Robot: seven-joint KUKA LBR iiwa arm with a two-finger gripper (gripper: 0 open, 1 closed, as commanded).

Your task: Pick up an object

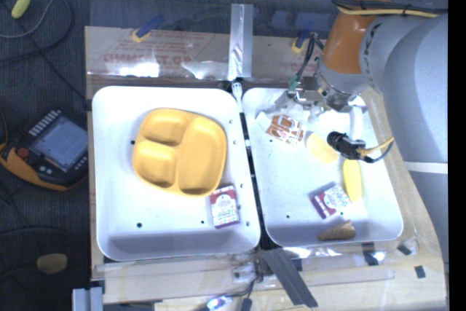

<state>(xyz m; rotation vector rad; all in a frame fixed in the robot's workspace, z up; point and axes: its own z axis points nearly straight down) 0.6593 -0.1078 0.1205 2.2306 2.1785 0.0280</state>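
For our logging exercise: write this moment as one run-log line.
arm: over right bin far end | gripper: above patterned packet | grasp: unconfirmed | left bin: yellow tray

Glossy white plastic bins (109, 156); smooth yellow plastic tray (180, 151); matt brown board (109, 47).

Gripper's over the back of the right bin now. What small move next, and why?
Probably lower a little straight down toward the orange-patterned packet. The gripper sits at the right bin's far end, right by that packet, and nothing shows between its fingers. The pale yellow disc lies close beside it, so keep the descent on the packet's side.
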